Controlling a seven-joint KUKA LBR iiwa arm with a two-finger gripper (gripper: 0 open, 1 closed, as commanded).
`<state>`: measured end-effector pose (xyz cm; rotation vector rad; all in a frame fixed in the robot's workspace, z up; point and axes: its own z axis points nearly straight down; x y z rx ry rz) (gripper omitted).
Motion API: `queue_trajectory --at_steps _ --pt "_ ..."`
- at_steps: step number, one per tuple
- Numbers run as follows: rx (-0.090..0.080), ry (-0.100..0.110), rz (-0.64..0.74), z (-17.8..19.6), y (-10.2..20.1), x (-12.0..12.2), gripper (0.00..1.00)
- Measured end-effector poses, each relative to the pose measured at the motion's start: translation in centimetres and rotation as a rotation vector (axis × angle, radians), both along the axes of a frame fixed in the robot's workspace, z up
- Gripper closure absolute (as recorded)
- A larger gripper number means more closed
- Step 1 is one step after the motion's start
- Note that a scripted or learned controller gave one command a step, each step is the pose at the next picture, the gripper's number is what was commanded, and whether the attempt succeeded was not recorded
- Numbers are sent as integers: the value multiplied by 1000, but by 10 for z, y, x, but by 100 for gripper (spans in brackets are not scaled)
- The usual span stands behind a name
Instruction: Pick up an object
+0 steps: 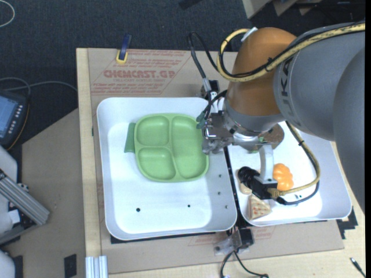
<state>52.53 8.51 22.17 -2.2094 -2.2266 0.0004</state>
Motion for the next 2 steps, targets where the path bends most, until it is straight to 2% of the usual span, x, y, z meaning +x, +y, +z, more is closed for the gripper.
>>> queue_trajectory --at_steps 1,2 --pt "-3 -5 -6 -4 0 16 100" --pt "-3 0 -9 -4 1 1 100"
